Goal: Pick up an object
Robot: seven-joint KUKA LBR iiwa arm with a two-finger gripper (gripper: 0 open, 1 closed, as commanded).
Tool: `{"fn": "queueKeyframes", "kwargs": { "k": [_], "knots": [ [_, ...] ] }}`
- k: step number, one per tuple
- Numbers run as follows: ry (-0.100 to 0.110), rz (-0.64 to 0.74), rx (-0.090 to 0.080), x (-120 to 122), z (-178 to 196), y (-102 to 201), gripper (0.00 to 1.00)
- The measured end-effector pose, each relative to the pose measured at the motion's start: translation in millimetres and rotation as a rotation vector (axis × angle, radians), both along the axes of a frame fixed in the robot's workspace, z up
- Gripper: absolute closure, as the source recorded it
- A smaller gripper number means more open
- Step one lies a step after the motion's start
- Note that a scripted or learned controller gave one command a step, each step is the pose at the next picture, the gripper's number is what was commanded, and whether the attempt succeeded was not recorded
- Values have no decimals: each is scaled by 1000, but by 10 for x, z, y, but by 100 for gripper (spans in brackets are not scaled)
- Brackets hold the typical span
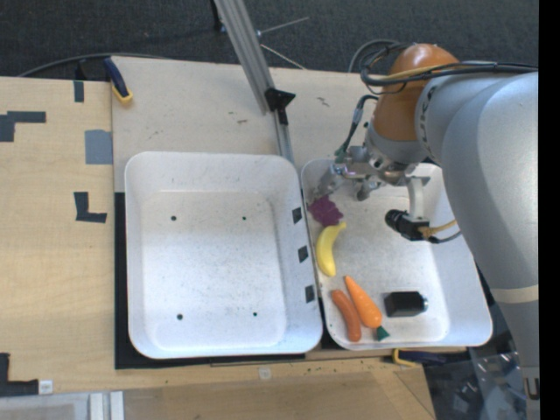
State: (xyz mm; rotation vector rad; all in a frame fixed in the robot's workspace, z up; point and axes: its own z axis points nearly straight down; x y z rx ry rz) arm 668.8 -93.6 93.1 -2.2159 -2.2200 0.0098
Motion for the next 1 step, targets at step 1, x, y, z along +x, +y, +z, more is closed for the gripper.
{"fn": "queueKeyframes", "kwargs": {
  "k": [1],
  "knots": [
    [-3,0,-2,-8,-49,-1,0]
  ]
}}
